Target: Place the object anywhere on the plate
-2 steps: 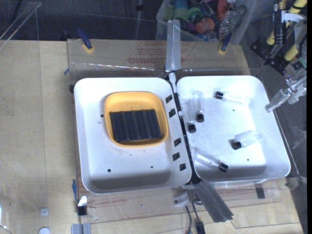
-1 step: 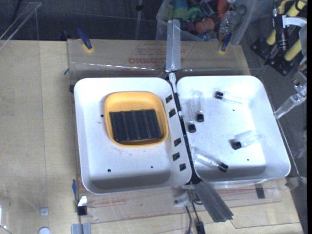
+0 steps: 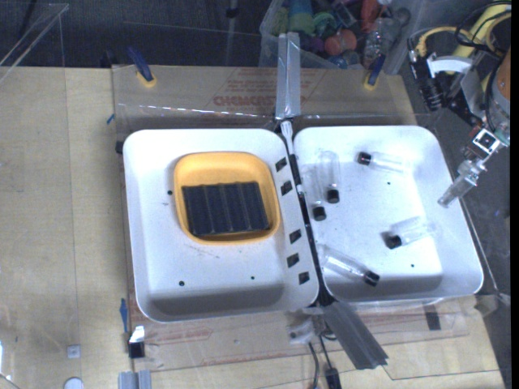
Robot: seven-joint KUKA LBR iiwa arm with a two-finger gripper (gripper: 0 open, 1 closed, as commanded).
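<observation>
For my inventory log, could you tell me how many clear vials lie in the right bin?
5: top centre, two by the divider, right of centre, bottom. Clear plastic could hide more.

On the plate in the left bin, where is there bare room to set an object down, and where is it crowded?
The yellow plate carries a dark ridged slab across its middle and lower part; a bare yellow strip lies above the slab, with narrow margins at its left and right. The right bin is crowded with clear black-capped vials, though its centre is bare.

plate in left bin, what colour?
Yellow-orange plate with a dark ribbed centre; clearest in the camera view.
</observation>
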